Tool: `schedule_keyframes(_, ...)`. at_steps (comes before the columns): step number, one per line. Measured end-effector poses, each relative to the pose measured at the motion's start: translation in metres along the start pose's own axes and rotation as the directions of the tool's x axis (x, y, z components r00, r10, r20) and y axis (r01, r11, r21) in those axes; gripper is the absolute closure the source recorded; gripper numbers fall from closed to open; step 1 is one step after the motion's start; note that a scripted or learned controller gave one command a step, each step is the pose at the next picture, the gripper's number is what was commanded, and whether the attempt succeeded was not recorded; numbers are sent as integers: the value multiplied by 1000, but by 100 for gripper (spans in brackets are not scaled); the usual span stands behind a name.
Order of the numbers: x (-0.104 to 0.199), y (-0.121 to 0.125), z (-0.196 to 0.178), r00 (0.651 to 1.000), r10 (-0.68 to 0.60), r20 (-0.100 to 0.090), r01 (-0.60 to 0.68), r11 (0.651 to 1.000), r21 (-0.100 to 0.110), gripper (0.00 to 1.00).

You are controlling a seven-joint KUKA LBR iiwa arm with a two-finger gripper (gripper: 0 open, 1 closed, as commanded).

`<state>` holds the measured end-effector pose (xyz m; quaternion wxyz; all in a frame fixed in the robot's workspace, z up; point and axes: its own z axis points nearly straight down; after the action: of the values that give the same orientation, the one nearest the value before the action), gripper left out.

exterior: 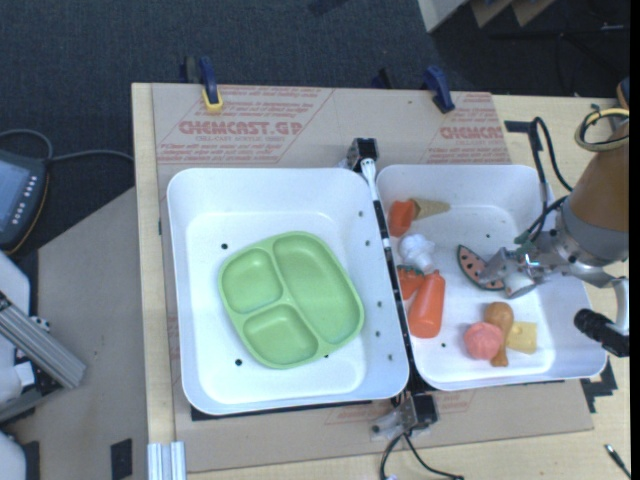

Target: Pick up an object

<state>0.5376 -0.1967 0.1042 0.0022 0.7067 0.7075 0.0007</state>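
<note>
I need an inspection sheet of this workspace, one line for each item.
Surface: bench bearing two white bins, left bin and right bin.
Job's things: in the right bin, melon slice, orange bottle, carrot, pink ball, yellow block.
Clutter: green tray in the left bin.
Grippers: gripper low over the right bin, at the melon slice; grasp cannot be told.
Cables: black cable near the arm; wires at the front edge.
Surroundings: dark carpet; blue clamps.

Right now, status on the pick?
Gripper low in right bin, at the watermelon slice. Nothing seen lifted. Orange bottle and pink ball lie close by. Green tray in left bin.
</note>
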Motion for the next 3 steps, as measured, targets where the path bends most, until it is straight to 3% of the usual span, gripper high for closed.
schedule_keyframes(1,0,0,-9,1000,2,1,-2,1000,0,100)
schedule_keyframes(3,-1,-1,-124,1000,0,1,0,1000,-3,100)
